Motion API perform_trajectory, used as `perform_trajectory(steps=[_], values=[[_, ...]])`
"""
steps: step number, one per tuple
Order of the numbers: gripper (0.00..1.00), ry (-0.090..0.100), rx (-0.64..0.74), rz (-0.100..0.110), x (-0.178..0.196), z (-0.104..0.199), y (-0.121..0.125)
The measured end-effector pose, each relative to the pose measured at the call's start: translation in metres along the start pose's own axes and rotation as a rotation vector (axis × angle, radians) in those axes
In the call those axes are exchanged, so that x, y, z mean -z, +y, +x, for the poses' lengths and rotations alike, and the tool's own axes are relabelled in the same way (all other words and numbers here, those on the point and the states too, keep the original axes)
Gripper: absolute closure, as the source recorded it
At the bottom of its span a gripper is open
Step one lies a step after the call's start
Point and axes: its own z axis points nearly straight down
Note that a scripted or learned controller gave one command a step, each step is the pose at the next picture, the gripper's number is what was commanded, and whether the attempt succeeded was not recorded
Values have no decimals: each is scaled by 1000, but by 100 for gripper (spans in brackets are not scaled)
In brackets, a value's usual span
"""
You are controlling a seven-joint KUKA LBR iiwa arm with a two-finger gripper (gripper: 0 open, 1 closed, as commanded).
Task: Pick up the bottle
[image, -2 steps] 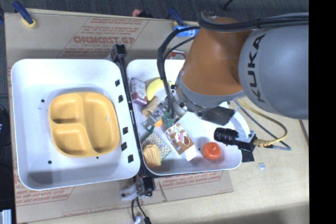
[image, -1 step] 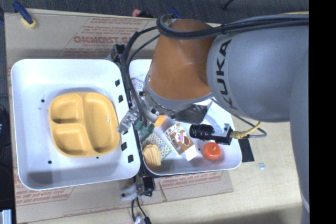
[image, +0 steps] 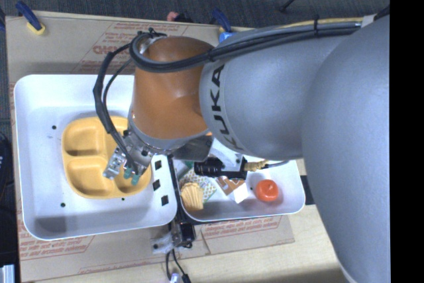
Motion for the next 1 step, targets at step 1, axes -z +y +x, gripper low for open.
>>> perform_trajectory(steps=[1], values=[[100, -1, -2, -1, 8, -62, -100]])
